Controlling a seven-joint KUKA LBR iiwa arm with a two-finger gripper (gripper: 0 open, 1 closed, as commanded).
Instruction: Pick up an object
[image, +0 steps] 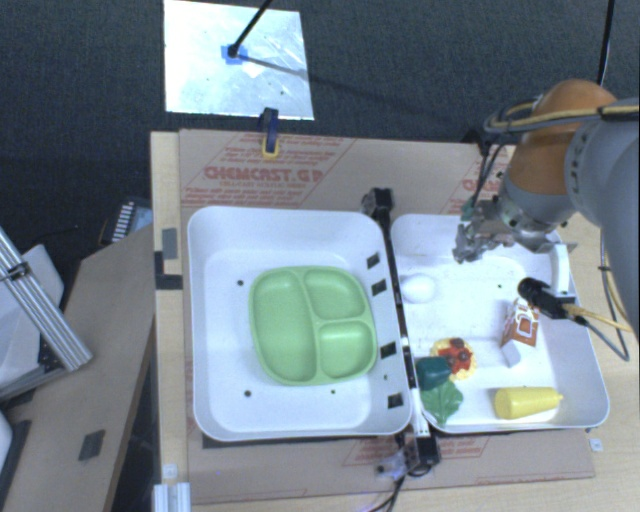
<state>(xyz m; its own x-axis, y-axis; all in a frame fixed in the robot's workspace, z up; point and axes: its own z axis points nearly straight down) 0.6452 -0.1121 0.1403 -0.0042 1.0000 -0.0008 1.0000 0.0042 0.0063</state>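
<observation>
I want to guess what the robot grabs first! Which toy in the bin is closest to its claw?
The white egg-shaped toy near the right bin's left wall lies closest to the gripper. The orange carton, yellow toy and green ones lie farther toward the front.

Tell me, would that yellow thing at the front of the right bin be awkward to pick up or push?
Probably somewhat. The yellow thing looks rounded and tapers toward one end, so a push might roll or swing it rather than slide it straight. Its surface looks smooth, so it might slip between fingers. It lies flat in the right bin, so tipping seems unlikely.
</observation>
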